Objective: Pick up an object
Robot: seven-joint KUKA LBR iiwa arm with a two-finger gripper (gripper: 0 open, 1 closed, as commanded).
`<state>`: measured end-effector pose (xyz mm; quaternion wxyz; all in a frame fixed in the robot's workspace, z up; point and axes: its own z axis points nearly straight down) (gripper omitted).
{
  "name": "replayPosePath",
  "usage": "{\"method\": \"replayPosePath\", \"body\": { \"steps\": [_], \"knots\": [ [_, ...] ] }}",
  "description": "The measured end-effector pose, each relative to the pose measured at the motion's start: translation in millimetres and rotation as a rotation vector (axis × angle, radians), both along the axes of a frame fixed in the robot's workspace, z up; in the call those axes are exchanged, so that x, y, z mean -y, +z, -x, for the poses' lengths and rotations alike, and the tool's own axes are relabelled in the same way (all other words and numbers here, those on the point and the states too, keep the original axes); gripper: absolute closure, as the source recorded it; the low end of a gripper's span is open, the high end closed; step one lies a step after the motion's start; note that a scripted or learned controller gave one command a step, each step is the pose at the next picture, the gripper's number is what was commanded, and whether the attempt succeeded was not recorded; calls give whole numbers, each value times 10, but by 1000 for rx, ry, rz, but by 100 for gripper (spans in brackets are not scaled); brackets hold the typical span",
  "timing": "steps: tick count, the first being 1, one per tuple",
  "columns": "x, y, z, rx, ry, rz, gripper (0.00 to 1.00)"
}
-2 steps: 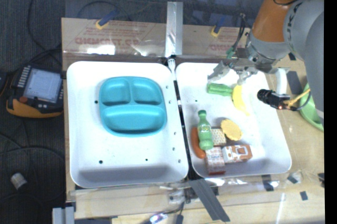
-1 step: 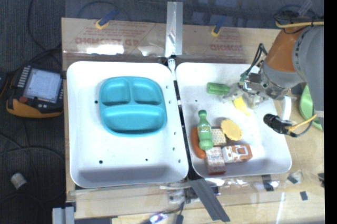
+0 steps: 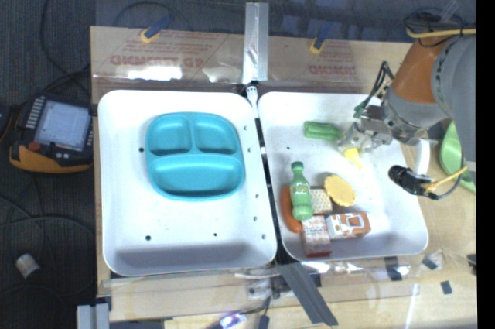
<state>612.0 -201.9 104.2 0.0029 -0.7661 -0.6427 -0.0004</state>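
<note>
White plastic makes up both bins, set side by side on the desk [image 3: 116, 49]; the left bin [image 3: 124, 242] carries a turquoise divided plate [image 3: 193, 155] laid flat near its middle, well apart from everything we might lift; the right bin [image 3: 402, 227] holds all the candidates, which is why the arm [image 3: 433, 80] leans in over its upper right corner.

The gripper [image 3: 363, 135] hangs low there, between a green cylinder [image 3: 321, 131] lying on its side and a small yellow piece [image 3: 353, 157] just below; whether it is apart or closed we cannot tell, for the wrist hides the tips from this slant, and nothing is seen clamped in it.

Lower in the bin the things crowd together: a green bottle [image 3: 300, 186], an orange sausage-like piece [image 3: 288, 213] against it, a round yellow biscuit [image 3: 339, 190], and a red-and-white carton [image 3: 348, 225] beside a smaller box [image 3: 315, 236]; we judge the loose yellow piece or the cylinder the likelier target, since each lies clear of that cluster and nearest the tool; the pick looks not yet made.
</note>
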Motion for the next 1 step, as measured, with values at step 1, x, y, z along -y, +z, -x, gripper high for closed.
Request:
{"method": "replayPosePath", "body": {
  "steps": [1],
  "knots": [
    [-156, 1184, -212, 1, -6, 7, 100]
  ]
}}
